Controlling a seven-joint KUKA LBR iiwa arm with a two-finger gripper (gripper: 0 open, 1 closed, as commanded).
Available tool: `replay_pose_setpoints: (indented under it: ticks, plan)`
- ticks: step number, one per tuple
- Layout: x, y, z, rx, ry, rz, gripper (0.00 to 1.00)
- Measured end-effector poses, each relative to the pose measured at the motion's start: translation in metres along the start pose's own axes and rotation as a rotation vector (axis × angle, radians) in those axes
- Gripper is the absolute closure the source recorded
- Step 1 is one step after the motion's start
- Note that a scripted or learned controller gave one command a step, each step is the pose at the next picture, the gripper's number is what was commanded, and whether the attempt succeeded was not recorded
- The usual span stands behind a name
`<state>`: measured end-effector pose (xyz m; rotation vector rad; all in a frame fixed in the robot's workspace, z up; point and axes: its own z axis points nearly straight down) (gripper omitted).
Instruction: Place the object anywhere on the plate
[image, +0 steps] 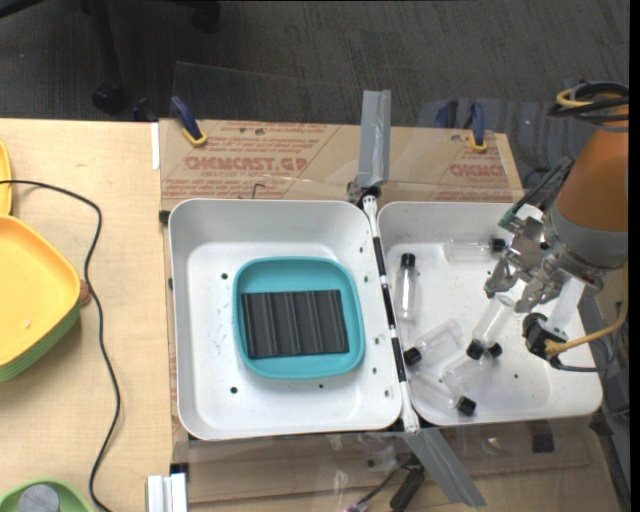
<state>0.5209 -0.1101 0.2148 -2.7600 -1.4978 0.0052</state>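
Gripper (512, 285) over right bin (575, 400), near clear tube (490, 328)

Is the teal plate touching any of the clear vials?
Apart. The camera view shows the teal plate in the left bin, the clear vials in the right bin.

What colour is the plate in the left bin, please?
Teal rim, dark ribbed centre, in the camera view.

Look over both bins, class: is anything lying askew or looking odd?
Yes. In the right bin, several clear tubes with black caps lie scattered at different angles. The teal plate sits squarely in the left bin.
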Motion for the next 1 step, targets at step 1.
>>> replay_pose_setpoints:
  ticks: [1]
  plan:
    - [0.0,0.0,0.0,0.0,0.0,0.0,0.0]
